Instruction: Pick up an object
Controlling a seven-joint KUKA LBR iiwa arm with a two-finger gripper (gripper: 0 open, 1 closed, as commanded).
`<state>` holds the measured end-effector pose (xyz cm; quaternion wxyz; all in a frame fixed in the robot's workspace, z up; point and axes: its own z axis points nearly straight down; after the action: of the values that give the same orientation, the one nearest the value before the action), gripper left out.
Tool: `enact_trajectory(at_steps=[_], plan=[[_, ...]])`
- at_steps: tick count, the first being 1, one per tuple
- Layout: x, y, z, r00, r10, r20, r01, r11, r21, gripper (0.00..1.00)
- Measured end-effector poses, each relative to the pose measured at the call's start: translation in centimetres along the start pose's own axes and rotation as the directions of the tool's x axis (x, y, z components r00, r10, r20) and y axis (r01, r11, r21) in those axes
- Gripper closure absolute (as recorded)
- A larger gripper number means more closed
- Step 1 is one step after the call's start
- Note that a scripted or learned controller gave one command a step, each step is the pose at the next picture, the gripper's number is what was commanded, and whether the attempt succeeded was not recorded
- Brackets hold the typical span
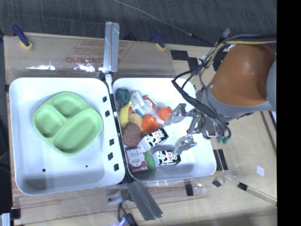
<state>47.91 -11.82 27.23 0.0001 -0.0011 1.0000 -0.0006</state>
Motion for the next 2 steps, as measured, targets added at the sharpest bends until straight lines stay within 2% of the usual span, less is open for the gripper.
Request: enact_trajectory(at_steps=[1, 2], plan=[[-11.5, 1.1, 13.5, 0.971, -0.24, -0.006, 0.24, 0.971, -0.006, 0.0], [-12.8, 2.1, 16.6, 0.948, -0.319, 0.005, 0.319, 0.948, 0.001, 0.0]])
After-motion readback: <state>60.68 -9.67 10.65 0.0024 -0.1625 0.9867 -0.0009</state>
